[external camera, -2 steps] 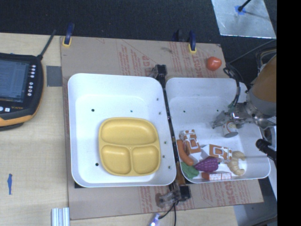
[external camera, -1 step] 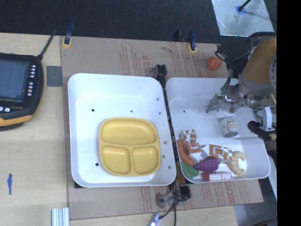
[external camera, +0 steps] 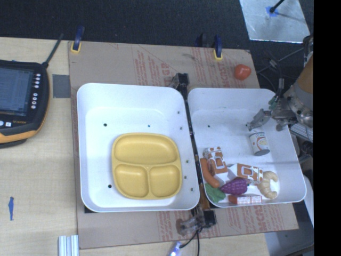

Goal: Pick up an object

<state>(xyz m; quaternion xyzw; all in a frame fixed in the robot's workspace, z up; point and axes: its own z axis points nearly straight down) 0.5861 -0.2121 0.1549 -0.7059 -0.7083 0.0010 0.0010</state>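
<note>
My gripper point(external camera: 265, 124) hangs over the far right part of the right bin point(external camera: 229, 105), its two fingers spread apart with nothing between them. Just below it in the view, a small grey can point(external camera: 259, 143) lies on the bin floor. Along the bin's near side sit a red-and-white carton point(external camera: 215, 158), another carton point(external camera: 249, 172), an orange sausage-like piece point(external camera: 209, 175), purple grapes point(external camera: 234, 186), a green piece point(external camera: 214, 193), a croissant point(external camera: 268, 184) and a small pink box point(external camera: 246, 199).
The left bin point(external camera: 96, 105) holds a yellow divided plate point(external camera: 146, 165). A red tomato-like ball point(external camera: 242, 71) rests on the cardboard beyond the right bin. A teach pendant point(external camera: 18, 100) lies at the far left of the bench.
</note>
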